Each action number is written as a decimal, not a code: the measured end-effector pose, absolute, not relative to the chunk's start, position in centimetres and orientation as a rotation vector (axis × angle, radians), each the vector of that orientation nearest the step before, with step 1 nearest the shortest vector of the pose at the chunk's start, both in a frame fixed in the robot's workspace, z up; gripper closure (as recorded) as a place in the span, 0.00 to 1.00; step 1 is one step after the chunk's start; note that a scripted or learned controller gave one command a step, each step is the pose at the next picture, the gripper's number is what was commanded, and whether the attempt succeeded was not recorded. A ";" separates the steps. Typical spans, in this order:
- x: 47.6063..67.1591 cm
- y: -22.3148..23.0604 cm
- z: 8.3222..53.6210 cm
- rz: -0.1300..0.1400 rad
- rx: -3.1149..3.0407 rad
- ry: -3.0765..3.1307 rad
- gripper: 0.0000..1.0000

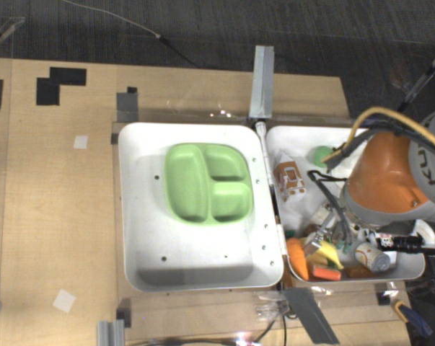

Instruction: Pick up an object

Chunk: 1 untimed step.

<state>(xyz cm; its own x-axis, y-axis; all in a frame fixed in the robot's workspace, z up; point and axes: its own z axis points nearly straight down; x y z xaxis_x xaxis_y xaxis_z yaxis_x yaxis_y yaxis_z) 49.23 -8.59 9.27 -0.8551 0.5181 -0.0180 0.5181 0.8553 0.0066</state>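
My gripper (325,241) reaches down into the right bin (304,141), low over a heap of small objects at its near edge. An orange carrot-like piece (297,259), a yellow piece (325,253) and an orange-red piece (327,272) lie right under it. A small can (371,257) lies to their right. A white carton with brown print (289,179) lies farther back on the left, and a green ball (322,154) sits near the far wall. The arm's orange band (381,171) hides much of the bin.
The left bin (141,215) holds a green divided plate (208,182). A grey post (262,81) stands at the back between the bins. Wooden bench (51,215) stretches to the left. Cables (376,117) loop above the wrist.
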 end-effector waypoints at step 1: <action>49.3 -8.7 9.3 0.002 0.807 3.015 0.00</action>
<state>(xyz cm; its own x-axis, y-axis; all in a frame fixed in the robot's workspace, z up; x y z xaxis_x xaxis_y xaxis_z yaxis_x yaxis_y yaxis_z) 49.27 -8.66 9.27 -0.8662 0.4992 -0.0192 0.4992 0.8665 0.0066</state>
